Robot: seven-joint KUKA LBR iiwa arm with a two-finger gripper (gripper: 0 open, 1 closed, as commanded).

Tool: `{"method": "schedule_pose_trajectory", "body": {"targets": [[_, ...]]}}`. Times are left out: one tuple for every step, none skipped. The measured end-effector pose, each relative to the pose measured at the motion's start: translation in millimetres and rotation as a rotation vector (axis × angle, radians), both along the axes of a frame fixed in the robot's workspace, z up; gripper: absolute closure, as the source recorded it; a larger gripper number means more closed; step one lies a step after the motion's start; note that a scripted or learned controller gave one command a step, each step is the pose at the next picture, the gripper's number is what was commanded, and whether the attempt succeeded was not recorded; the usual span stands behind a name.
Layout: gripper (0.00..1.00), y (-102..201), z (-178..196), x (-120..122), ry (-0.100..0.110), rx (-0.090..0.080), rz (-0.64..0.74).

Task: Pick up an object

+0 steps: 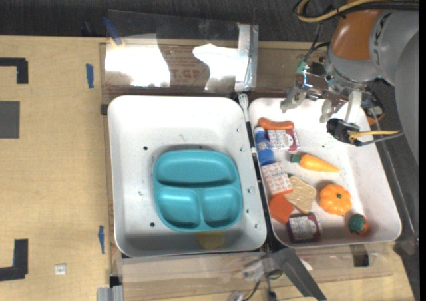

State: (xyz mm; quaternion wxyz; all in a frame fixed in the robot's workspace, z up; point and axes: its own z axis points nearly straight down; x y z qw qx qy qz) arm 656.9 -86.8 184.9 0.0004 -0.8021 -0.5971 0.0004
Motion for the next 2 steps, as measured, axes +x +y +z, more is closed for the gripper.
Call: {"method": "schedule_pose_trajectory", "body": {"targets": [[0.0, -27, -23, -5, 0.003, 0.0, 0.074], [0.0, -24, -91, -51, -0.018, -0.001, 0.047]]}}
